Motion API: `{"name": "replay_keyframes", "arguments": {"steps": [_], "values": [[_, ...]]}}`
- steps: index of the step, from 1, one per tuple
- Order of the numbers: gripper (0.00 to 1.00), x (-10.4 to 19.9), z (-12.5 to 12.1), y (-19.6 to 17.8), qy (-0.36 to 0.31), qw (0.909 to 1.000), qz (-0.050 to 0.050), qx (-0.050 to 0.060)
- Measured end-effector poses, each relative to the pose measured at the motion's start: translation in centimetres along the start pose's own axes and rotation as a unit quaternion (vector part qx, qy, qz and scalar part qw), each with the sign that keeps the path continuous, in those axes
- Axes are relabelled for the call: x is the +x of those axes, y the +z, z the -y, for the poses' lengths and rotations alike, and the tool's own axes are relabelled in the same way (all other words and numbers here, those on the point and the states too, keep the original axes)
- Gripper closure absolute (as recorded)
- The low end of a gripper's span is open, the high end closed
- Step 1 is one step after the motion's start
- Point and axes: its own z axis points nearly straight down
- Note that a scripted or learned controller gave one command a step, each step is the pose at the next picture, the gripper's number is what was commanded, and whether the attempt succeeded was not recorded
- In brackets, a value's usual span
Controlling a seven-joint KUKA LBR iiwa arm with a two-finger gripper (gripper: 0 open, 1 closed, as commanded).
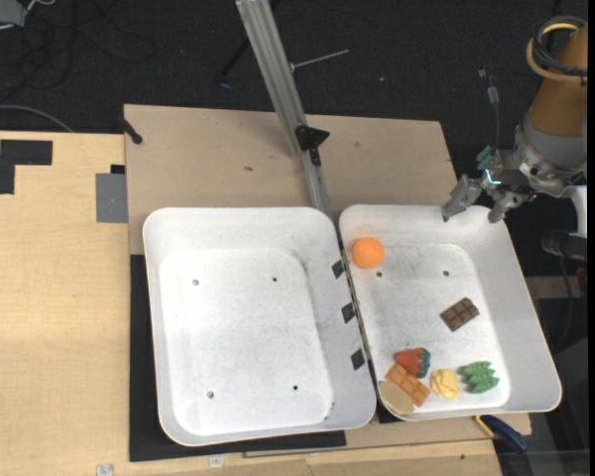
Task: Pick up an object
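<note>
Camera view looks down on two shallow white bins set side by side, the left bin point(169, 266) and the right bin point(516, 296), their inner rims touching along a seam with small black clips. The gripper point(478, 203) hangs over the far right corner of the right bin, its two fingers spread apart and gripping nothing, with the orange-banded arm point(560, 87) rising behind it.

Open floor lies across the middle of the right bin. An orange ball point(367, 253) sits near the far left rim, just beside the seam. A brown chocolate-bar piece point(459, 314) lies well apart from the others, flat, its long axis running diagonally from near-left to far-right. Along the near rim a cluster crowds together: a red and green strawberry-like toy point(414, 359), a tan waffle-like piece point(407, 384) touching it, a yellow lump point(444, 383), and a green leafy toy point(479, 376) pointing rightward.
</note>
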Motion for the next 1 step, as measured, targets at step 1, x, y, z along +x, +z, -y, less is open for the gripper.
{"name": "replay_keyframes", "arguments": {"steps": [1], "values": [[0.0,0.06,-0.11,-0.36,-0.002,1.0,0.001,-0.002]]}}
